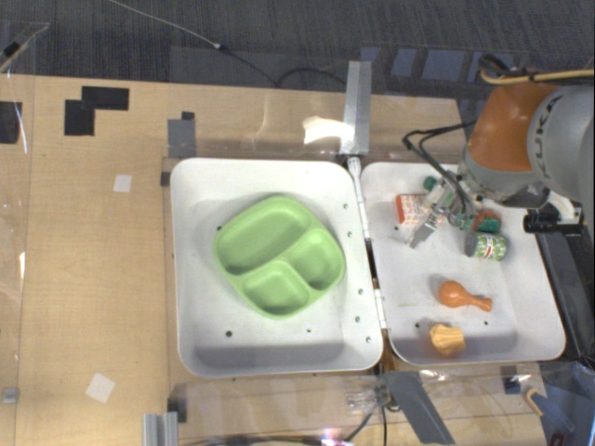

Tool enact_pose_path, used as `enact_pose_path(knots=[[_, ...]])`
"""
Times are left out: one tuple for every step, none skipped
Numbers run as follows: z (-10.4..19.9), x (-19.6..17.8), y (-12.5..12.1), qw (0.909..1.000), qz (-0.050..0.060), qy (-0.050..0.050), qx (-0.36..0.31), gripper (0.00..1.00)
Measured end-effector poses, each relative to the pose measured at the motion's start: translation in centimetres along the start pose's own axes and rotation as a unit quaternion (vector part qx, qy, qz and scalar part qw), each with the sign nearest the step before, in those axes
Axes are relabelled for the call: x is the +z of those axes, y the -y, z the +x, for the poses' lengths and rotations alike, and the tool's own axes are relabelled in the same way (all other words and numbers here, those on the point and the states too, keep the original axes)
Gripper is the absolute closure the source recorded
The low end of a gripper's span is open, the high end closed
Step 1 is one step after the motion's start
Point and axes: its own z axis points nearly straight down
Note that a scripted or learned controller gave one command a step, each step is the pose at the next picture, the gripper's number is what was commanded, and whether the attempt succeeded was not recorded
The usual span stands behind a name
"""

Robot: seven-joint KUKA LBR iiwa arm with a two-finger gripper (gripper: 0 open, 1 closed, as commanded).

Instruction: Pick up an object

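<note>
A light wooden bench (93, 277) fills most of the frame, running from the left edge across to the lower right. Two shallow white bins sit on it side by side: the left bin (200, 337) at the centre, the right bin (530, 328) touching it at centre right. Black patches (96, 106) mark the bench's upper left.
</note>
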Motion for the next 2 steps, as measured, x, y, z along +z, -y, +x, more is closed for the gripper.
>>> enact_pose_path(knots=[[-0.7, -1.8, -0.4, 0.9999, -0.004, 0.015, -0.004, 1.0], [8.1, -9.2, -4.1, 0.9963, 0.002, -0.006, 0.086, 1.0]])
